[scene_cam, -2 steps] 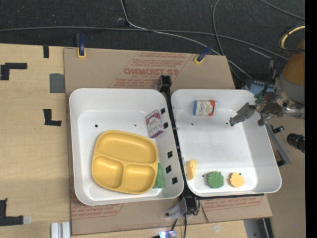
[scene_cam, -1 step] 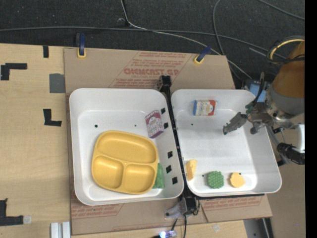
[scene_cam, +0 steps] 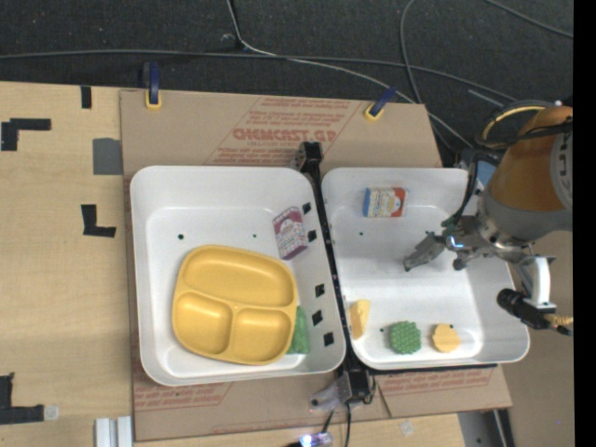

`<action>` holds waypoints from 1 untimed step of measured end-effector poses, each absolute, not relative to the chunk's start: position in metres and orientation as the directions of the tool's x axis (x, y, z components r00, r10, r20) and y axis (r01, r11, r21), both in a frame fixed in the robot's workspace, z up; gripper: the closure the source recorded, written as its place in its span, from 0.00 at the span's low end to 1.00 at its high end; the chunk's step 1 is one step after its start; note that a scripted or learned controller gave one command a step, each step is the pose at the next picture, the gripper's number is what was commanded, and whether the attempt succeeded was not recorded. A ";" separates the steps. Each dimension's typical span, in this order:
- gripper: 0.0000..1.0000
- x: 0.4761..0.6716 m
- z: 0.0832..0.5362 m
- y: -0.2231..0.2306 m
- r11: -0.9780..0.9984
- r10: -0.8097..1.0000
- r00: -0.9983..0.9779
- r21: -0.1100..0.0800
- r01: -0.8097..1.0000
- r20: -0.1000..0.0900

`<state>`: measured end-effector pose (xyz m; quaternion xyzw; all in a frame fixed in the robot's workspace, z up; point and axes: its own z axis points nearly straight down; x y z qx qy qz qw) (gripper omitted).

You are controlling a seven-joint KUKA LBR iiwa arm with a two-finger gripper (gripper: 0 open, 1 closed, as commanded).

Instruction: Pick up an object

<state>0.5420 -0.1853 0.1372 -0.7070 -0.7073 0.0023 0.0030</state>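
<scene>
- Camera view is showing my grey two-finger gripper (scene_cam: pixel 430 252) hanging over bare floor in the middle of the right shallow white plastic bin (scene_cam: pixel 484 354); I am reaching in from the right, and I cannot tell how wide it is set.
- Nothing is sitting between my fingers, so I am carrying nothing.
- Candidates are lying apart from me: a small white packet with blue and red print (scene_cam: pixel 384 202) towards the far wall, a round green bumpy piece (scene_cam: pixel 403 337) and a round yellow-orange piece (scene_cam: pixel 446 339) near the front wall, and a yellow wedge-shaped piece (scene_cam: pixel 358 318) against the divider.
- If I am descending here, I am likely closing on empty floor.
- The front pieces are lying close to the wall, so a finger may be striking the rim.
- The small round pieces may be rolling away under a finger.
- The left bin is holding a yellow compartment tray (scene_cam: pixel 235 303) and a purple-printed packet (scene_cam: pixel 291 232), well apart from me.
</scene>
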 end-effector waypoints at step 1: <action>0.00 0.542 0.085 -0.185 0.001 1.000 -0.001 0.000 1.000 -0.002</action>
